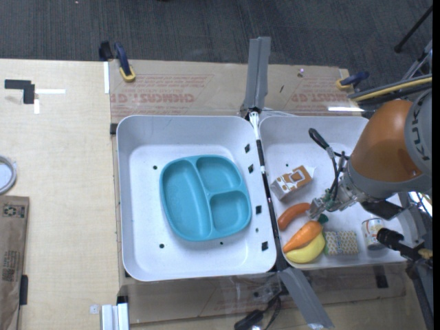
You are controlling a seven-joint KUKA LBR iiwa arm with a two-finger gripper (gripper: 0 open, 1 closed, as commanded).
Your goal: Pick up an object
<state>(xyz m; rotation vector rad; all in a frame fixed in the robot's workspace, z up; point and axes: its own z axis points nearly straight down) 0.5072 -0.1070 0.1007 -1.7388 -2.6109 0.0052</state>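
— Where the worktop (55,239) is looked at from above, what is seen first?

— Two white bins are seen side by side. The left bin (137,205) is filled mostly by a blue plate (205,197) with three parts. The right bin (289,126) is reached into by the grey arm (385,150) with its orange band, which comes in from the right.

— What is kept in the right bin?

— Small things are kept there, near the front. A small brown and white carton (292,182) is laid closest to the middle wall. An orange pepper (293,214) is laid just below it. A carrot (304,236) is rested on a yellow lemon (307,251), and they are touching. A pale sponge (342,242) is set just beside the lemon, to its right. A small can (372,232) is seen further right, partly hidden by the arm.

— Where is the pincer (322,208) held?

— It is held low in the right bin, just beside the pepper's right end and just above the carrot's green top.

— Is anything grasped by it?

— That cannot be told. The tips are too small and too dark to be made out, and nothing is seen lifted.
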